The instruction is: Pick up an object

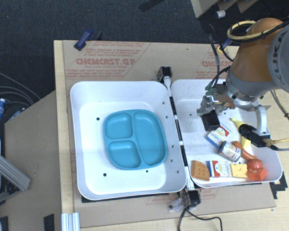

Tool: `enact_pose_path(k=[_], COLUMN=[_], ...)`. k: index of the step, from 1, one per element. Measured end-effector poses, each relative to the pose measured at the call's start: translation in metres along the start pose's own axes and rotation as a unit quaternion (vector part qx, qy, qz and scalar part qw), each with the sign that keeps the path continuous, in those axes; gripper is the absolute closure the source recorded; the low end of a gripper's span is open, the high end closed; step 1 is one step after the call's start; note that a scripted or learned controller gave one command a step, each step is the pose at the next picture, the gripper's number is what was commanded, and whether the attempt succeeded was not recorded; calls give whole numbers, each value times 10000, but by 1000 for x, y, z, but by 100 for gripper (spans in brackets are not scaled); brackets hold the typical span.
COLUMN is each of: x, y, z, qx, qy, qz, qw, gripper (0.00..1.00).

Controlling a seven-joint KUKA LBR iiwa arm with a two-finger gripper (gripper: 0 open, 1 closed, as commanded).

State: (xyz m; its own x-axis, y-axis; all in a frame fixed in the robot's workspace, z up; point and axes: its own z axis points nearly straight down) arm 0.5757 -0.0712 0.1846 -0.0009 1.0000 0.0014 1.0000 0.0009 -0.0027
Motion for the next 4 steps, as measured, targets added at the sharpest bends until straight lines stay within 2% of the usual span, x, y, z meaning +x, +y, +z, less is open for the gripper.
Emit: enact_pose_path(k=[1, 2, 3, 4], x=[34, 117, 82, 137], y=[-82, -97, -22, -61], z=[-41, -66, -68, -77], qx=[4, -9, -14, 6], qy=[2, -4, -10, -1], qz=[1, -1, 8, -1], qw=[10000, 10000, 10000, 10000], gripper=[100, 100, 100, 100])
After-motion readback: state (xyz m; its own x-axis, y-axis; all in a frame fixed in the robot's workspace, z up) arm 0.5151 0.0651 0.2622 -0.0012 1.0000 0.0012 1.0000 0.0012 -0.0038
